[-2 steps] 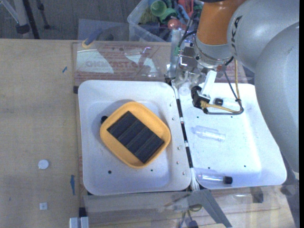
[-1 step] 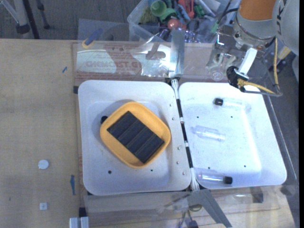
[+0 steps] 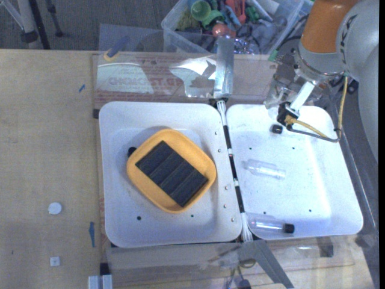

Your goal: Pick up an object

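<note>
At 12 o'clock over the right bin (image 3: pixel 319 182), hand (image 3: pixel 281 96) noted; opening cannot be told.
Clear tube (image 3: pixel 264 169) at bin centre is judged light, stiff, slick, roll-prone; best gripped across its middle.

1. arm (image 3: pixel 364 35): one, grey, large rounded casing. Enters from the three o'clock side and occupies the two o'clock corner of the view.
2. orange band (image 3: pixel 322 17): wraps the link above the wrist, at about one o'clock from the view's centre; upper edge cut off by the frame.
3. wrist (image 3: pixel 308 62): pale grey, directly beneath the band, leaning toward seven o'clock.
4. gripper (image 3: pixel 275 96): metallic, at the arm's lowest end, pointing down toward seven to eight o'clock. Grip state too small and blurred to read.
</note>
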